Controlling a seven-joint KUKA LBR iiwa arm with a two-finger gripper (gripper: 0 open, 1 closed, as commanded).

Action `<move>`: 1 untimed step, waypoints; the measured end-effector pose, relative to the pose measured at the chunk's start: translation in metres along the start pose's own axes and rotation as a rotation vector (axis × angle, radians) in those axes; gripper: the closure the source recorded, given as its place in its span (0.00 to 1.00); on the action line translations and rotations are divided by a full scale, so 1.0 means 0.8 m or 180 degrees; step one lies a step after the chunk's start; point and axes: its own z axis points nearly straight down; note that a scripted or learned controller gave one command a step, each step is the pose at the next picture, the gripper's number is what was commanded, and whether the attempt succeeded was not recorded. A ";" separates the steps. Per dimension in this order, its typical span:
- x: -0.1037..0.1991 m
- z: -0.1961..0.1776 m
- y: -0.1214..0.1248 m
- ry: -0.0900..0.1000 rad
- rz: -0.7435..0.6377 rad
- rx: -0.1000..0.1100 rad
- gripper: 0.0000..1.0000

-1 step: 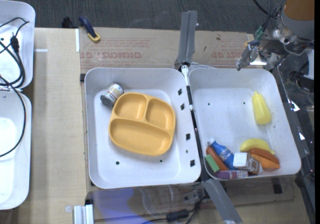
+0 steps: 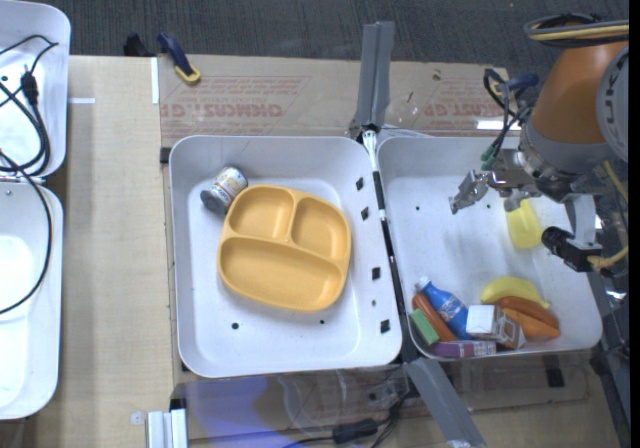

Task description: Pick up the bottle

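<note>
The cardboard sheet point(image 2: 300, 96) under the bench, largest of all, carried the one readable word, printed upside down: "CHEMCUT" or something close to it.

The left bin point(image 2: 190, 236) held a yellow divided plate point(image 2: 285, 246), with a small metal can point(image 2: 222, 187) touching its upper left edge. The right bin point(image 2: 430, 226) held the clutter.

The arm point(image 2: 585, 96) hung over the right bin's upper right, and its gripper point(image 2: 478, 188) hovered above bare floor with nothing between its fingers; how wide they stood could not be told.

The bottle point(image 2: 443, 304) lay on its side in the right bin's lower left corner, blue with a white cap, pressed against a red-orange piece and a purple box point(image 2: 465, 347). It looked like light, stiff plastic, smooth and likely to slip or roll. I judged the body's middle, across its narrow width, the safest hold, though crowding neighbours left little finger room. Its label was too small to read.

A yellow banana point(image 2: 512, 288) and a yellow cup point(image 2: 523, 224) lay nearby.
</note>
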 end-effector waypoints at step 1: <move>0.037 0.038 -0.071 0.0002 0.0283 0.0003 0.00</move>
